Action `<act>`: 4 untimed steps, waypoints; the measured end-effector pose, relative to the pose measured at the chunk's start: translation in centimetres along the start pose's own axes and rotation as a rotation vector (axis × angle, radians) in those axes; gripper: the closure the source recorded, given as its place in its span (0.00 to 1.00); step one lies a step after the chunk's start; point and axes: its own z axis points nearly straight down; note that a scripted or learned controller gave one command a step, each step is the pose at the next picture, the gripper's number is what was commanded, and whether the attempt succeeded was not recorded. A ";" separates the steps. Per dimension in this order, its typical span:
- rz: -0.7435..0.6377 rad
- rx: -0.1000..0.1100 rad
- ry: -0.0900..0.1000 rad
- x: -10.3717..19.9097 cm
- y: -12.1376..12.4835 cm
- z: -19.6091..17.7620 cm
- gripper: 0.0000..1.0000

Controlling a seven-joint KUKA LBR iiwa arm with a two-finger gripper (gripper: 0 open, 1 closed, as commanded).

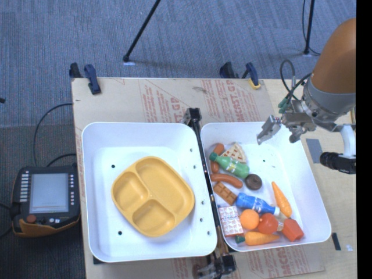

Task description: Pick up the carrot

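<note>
At left of frame, a yellow divided plate alone in the left bin; at lower right, toy food crowded in the right bin, with one carrot lying free near the right wall and a second carrot along the bottom edge beside an orange ball. At upper right, gripper poised above the bin's top rim, fingers spread, nothing between them. Approach stage by all appearances, the pick not yet begun; next move likely a drop down-frame onto the free carrot, fingers straddling its narrow body, clear of the blue bottle.

From my seat, the grey-and-orange arm runs off the right edge. A second orange carrot lies half under the round orange fruit — and the red-and-white printed carton is too small to read.
</note>
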 end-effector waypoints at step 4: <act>-0.203 0.001 0.001 -2.3 -8.1 12.5 1.00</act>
